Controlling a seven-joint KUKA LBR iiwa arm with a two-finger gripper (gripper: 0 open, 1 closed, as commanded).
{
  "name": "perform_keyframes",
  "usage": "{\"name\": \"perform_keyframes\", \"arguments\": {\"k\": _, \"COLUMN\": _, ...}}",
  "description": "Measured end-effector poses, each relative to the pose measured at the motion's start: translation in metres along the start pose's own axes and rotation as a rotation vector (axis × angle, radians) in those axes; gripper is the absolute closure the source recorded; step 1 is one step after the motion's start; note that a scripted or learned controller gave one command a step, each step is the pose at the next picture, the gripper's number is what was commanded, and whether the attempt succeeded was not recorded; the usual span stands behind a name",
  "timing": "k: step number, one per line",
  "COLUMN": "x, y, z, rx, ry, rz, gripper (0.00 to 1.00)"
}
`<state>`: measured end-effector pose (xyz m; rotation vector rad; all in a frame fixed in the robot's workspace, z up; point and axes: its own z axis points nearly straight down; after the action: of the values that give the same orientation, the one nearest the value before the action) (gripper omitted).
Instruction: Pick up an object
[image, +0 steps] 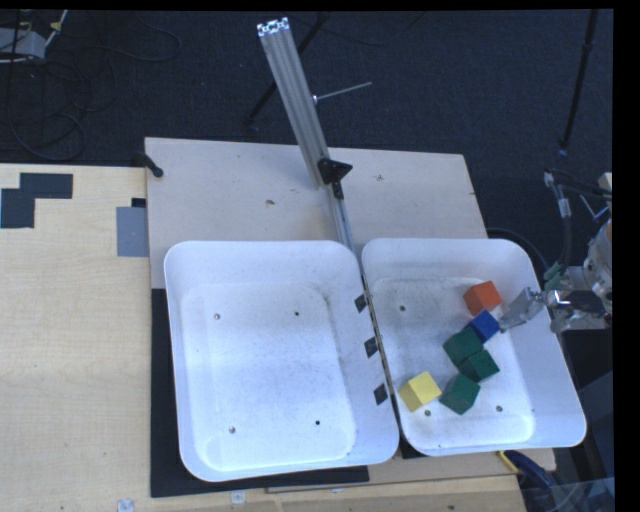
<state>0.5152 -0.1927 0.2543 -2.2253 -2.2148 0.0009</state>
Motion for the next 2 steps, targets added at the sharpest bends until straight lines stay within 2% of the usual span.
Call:
{"name": "perform_keyframes", "arguments": {"k": 1, "x": 0.009, "y": 0.043, "z": 0.129, "rx": 0.006, "ry": 0.002, "rz": -0.01, "gripper": 0.0}}
{"name": "perform_keyframes", "arguments": {"k": 2, "x": 0.007, "y": 0.042, "z": 0.115, "rx": 0.004, "ry": 0.001, "rz": -0.005, "gripper": 1.0}}
